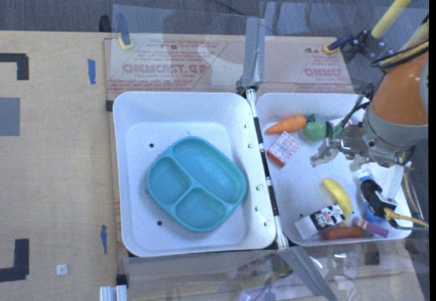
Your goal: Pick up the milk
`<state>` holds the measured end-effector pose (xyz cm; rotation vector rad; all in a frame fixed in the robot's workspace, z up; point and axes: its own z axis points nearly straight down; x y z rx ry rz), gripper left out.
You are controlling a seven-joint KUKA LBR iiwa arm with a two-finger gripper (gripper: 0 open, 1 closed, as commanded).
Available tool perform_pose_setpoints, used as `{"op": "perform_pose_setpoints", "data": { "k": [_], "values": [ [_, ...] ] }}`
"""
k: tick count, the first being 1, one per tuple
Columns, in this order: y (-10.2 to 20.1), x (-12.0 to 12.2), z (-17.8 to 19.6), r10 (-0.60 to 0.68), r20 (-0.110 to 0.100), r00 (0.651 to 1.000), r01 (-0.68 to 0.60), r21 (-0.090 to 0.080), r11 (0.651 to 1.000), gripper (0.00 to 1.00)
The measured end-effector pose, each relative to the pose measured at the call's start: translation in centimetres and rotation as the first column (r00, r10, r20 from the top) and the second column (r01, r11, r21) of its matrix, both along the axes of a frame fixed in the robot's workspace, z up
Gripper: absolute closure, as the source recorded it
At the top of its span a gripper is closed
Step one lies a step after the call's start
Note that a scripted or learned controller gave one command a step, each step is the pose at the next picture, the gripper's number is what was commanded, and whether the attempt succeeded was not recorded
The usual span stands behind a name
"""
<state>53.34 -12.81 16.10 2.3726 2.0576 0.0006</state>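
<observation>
Milk [323,218] lies on its side at the right bin's [300,184] front edge, wedged btwn banana [338,196] & sausage [343,232]. My hand [332,150] hovers above, w/ nothing in it; fingers look parted.

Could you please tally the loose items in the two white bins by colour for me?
Teal: 1, the divided plate
Orange: 1, the carrot
Green: 1, the round green item
Yellow: 1, the banana
Red and white: 1, the small packet
Black and white: 1, the milk
Reddish brown: 1, the sausage
Total: 7
</observation>
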Motion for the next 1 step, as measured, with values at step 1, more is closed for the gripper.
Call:
{"op": "perform_pose_setpoints", "data": {
  "k": [1],
  "values": [
    [1.55, 5.37, -6.95, 0.234, 0.01, 0.972, -0.234, -0.004, 0.972, 0.0]
  ]
}}
